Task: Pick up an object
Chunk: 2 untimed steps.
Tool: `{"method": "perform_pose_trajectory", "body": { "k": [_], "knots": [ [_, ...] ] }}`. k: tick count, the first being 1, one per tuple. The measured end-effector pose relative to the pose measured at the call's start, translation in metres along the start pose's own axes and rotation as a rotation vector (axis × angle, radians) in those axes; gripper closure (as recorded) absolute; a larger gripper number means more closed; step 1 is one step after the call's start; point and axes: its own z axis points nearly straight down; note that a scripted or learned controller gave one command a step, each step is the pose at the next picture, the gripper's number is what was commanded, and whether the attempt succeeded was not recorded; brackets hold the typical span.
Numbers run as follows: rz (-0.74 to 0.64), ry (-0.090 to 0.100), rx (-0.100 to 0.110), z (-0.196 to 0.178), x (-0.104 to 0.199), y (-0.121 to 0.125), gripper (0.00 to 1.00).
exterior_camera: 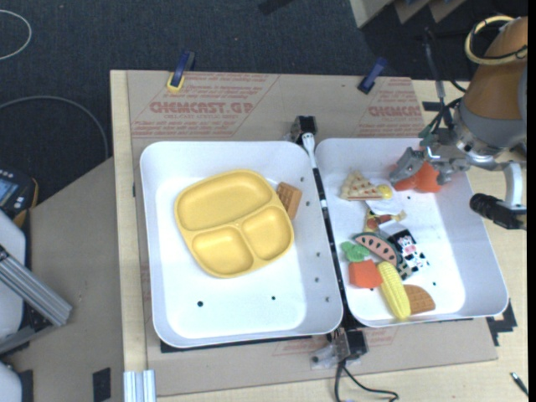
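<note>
My gripper point(416, 168) hangs over the far part of the right bin point(469, 249), reaching in from the right. An orange-red object point(427, 179) sits right at its tip, partly hidden by it; whether it is gripped or just lying beneath is unclear. To the left of the gripper lies a pizza slice point(366, 189). Nearer the front of this bin are a watermelon slice point(372, 247), a black-and-white cow-patterned piece point(409, 255), a yellow corn cob point(394, 290), a red-orange piece point(363, 275) and a brown piece point(420, 299).
The left bin point(243, 316) holds a yellow divided plate point(234, 223) with a brown waffle-like piece point(290, 198) at its right edge. A black ridge point(320, 208) separates the two bins. A dark arm part point(498, 210) overhangs the right bin's right wall.
</note>
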Motion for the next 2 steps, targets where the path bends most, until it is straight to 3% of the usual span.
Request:
{"method": "perform_pose_trajectory", "body": {
  "k": [2],
  "knots": [
    [0.001, 0.000, -0.011, 0.081, 0.007, 0.003, 0.00]
  ]
}}
